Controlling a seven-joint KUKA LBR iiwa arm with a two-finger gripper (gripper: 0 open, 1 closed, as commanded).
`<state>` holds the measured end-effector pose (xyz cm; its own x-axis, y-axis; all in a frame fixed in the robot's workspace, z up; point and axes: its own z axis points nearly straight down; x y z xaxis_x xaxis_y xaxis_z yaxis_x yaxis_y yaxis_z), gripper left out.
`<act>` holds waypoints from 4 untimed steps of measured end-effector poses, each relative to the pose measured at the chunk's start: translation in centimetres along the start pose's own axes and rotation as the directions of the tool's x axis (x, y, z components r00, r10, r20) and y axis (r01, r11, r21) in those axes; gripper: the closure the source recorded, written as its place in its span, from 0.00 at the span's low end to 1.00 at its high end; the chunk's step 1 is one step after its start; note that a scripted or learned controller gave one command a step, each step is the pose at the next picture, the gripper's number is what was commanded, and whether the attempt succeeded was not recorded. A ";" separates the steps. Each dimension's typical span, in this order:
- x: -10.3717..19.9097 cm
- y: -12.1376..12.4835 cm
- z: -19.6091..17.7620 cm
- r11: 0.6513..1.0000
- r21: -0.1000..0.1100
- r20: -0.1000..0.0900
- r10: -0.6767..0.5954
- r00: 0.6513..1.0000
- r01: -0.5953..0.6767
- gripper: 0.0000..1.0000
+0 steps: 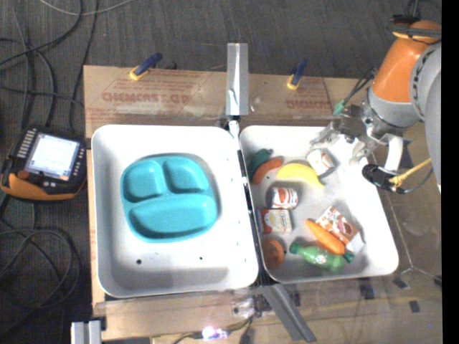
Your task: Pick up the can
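I was at the reaching step. My gripper hung over the far right part of the right white plastic bin, just right of the curved yellow banana. I could not tell how it was set, because that end of my arm was a blur of grey and white bits from up there. Nothing that I could see was in it.

The small round can with the red and white label lay on its side in the middle of that bin. It sat just on the near side of the banana. A second small red and white tub lay right next to it, on the near side. To the right of them were a long orange carrot, a small flat red and white packet and a green toy bottle. A green and orange toy lay by the left wall of the bin.

The left white bin had a blue plastic tray with three parts in it.

I think my next move needed me to go left and toward the near side, past the banana, and then come down over the can. It looked like a tight spot. The banana and the tub were both very close to the can, so I would have to aim well and not bump them.
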<state>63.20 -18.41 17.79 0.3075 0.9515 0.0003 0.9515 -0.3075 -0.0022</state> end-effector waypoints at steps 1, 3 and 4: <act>0.1 0.0 -0.8 1.000 0.002 0.001 -0.002 1.000 0.002 1.00; 0.9 0.5 8.5 0.999 -0.001 0.005 -0.051 0.999 0.051 0.00; 1.1 0.4 7.6 0.999 0.001 0.005 -0.053 0.999 0.053 1.00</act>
<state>63.91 -17.53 10.15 0.2570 0.9664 -0.0043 0.9664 -0.2570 -0.0035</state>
